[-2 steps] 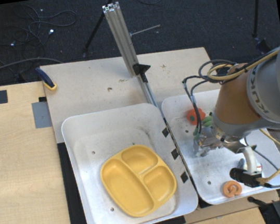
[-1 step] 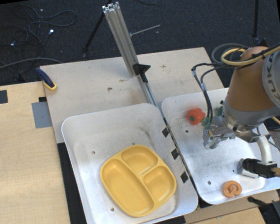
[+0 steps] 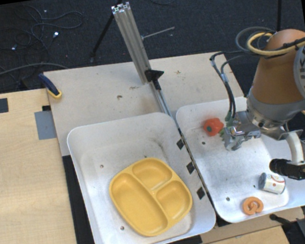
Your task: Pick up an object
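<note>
one red object (image 3: 213,126), perhaps a tomato, just left of gripper (image 3: 233,139)

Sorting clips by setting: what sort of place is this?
Probably a robotics lab: a robot arm over two white bins on a bench, loose cables on dark floor, an aluminium post behind.

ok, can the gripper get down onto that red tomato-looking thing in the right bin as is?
Probably yes. The gripper sits just right of the red tomato-like object in the right bin, with nothing lying between them. The orange ring and white cylinder lie far off, near the front edge.
</note>
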Action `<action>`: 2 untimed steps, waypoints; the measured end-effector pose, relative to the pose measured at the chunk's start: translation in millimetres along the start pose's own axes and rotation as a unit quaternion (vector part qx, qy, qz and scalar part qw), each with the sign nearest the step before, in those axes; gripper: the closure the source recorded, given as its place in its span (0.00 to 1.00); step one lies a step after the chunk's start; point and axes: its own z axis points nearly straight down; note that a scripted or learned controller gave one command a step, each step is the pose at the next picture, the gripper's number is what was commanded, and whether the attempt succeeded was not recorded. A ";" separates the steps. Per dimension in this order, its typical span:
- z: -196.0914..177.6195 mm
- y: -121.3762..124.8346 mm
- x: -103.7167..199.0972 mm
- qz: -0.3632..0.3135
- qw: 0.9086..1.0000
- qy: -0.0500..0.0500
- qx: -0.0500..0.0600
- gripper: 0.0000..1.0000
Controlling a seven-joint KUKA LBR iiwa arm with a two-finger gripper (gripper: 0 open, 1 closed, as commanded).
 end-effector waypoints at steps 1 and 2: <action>-29.1 0.8 -1.0 0.000 1.000 0.000 0.001 1.00; -34.5 8.1 51.6 -0.001 1.000 0.000 0.003 1.00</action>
